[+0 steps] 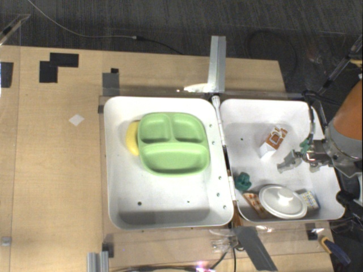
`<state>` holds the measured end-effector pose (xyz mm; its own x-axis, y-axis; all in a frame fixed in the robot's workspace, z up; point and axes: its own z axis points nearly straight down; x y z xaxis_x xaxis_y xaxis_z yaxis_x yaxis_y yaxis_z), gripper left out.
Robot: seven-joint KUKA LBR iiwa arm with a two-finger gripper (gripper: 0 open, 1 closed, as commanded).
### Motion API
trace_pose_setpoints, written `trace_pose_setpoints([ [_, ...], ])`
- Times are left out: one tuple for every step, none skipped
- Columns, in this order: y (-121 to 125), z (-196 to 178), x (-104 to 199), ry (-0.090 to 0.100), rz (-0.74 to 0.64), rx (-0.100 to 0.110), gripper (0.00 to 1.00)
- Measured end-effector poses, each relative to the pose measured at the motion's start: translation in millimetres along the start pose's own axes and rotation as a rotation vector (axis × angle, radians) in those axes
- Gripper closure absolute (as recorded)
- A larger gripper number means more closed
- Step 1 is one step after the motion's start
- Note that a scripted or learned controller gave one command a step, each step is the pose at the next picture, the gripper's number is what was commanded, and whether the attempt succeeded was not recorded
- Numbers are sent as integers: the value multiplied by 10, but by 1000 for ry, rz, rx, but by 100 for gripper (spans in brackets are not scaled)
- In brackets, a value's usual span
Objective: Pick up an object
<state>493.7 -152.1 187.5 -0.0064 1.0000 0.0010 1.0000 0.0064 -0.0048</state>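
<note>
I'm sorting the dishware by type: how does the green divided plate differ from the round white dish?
The green divided plate is a rounded rectangle split into three compartments; the round white dish is circular with a single raised centre. The green plate is clearly larger than the white dish. The green plate lies in the left bin, over something yellow; the white dish lies in the right bin near its front edge. Both lie flat.
</note>
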Motion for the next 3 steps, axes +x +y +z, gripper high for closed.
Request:
trace_pose_setpoints([
  [0,0,0,0,0,0,0],
  [389,142,-334,1,-59,-1,0],
  [304,175,-169,0,-115,-1,0],
])
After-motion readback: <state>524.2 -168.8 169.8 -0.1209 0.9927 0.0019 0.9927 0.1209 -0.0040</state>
